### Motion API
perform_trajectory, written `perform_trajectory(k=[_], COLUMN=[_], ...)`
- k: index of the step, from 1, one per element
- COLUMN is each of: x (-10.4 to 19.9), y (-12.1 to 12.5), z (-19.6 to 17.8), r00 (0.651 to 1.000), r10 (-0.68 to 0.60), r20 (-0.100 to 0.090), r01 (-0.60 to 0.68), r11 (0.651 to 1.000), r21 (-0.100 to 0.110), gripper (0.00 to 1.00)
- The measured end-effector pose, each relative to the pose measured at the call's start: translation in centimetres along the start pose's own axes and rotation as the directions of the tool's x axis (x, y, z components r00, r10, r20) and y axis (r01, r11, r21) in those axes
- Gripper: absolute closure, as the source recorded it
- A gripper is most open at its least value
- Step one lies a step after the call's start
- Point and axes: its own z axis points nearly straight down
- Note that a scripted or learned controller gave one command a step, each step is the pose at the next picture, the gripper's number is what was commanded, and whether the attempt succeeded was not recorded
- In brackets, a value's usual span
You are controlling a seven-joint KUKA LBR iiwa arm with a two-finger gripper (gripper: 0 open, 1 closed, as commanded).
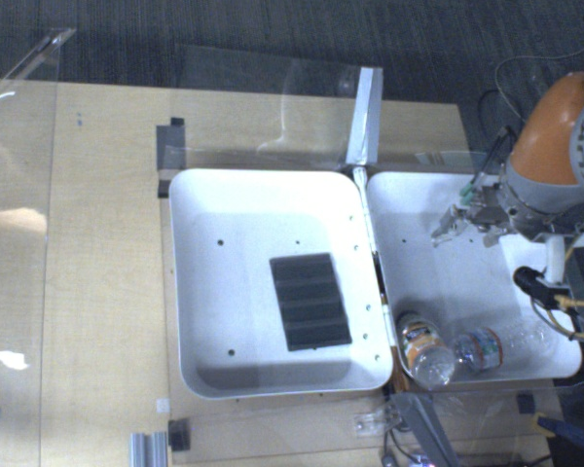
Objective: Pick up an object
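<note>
1. Overhead, the pincer (454,225) hangs above the far part of the right white bin (448,290), on the grey arm with its orange band (555,134) that comes in from the view's right.
2. Whether the pincer is apart or together cannot be told from this angle, and nothing is seen clamped in it.
3. Well apart from the pincer, toward the near rim of the same bin, lie three things close together.
4. Of these, an orange-labelled container (418,333) sits in the near-left corner, almost straight down the view from the pincer.
5. A clear plastic bottle (433,365) touches it on the near side, against the bin's rim.
6. A crumpled bottle with a blue label (480,348) lies just right of that pair, below the pincer and slightly to its right.
7. Left of the pincer, across the divider, the left white bin (224,290) holds a black ridged rectangular slab (311,302), lying flat near the bin's middle and well apart from the pincer.
</note>
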Motion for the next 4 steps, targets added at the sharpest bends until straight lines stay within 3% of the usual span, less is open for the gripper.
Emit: perform_trajectory(k=[1, 2, 3, 4], x=[5.7, 4.1, -3.6, 3.9], y=[-1.8, 4.5, -1.8, -5.1], z=[5.7, 4.7, -0.3, 5.6], r00=[1.0, 0.994, 1.0, 0.974], r10=[-0.025, -0.108, -0.027, -0.225], r20=[-0.002, -0.001, 0.0, 0.001], r01=[0.025, 0.108, 0.027, 0.225], r11=[1.0, 0.994, 1.0, 0.974], r21=[-0.005, -0.001, 0.0, -0.007], gripper=[0.0, 0.0, 0.0, 0.0])
